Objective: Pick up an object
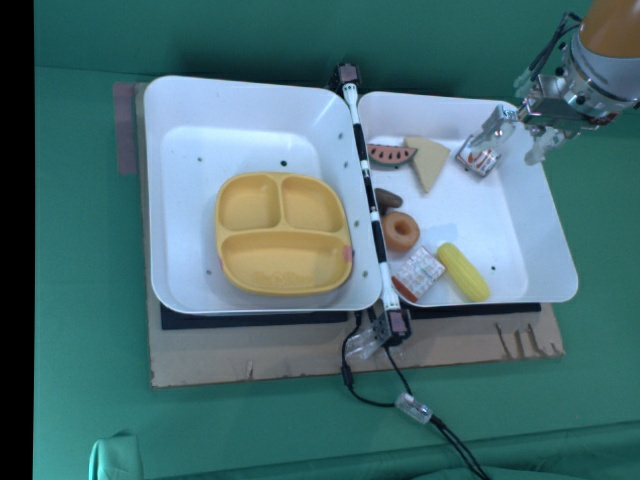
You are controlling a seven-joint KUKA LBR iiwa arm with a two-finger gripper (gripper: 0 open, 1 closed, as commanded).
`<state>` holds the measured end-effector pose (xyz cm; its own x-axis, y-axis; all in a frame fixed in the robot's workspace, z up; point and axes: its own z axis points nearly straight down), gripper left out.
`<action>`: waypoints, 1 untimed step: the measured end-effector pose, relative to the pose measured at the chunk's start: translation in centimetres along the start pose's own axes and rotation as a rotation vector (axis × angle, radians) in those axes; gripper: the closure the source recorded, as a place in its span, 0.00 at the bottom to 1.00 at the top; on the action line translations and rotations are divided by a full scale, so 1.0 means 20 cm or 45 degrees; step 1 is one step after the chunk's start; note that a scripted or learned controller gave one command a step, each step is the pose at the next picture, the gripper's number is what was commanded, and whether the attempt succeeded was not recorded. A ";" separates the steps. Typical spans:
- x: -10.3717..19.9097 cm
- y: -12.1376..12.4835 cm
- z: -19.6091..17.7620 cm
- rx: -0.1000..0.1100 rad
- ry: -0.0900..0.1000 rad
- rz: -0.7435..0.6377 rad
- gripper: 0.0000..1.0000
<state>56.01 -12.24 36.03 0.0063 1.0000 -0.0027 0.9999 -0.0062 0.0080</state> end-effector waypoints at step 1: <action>-0.06 -0.08 0.70 0.002 -0.002 0.002 0.00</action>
<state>54.47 -13.40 21.94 0.0077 1.0000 -0.0039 0.9999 -0.0077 0.0068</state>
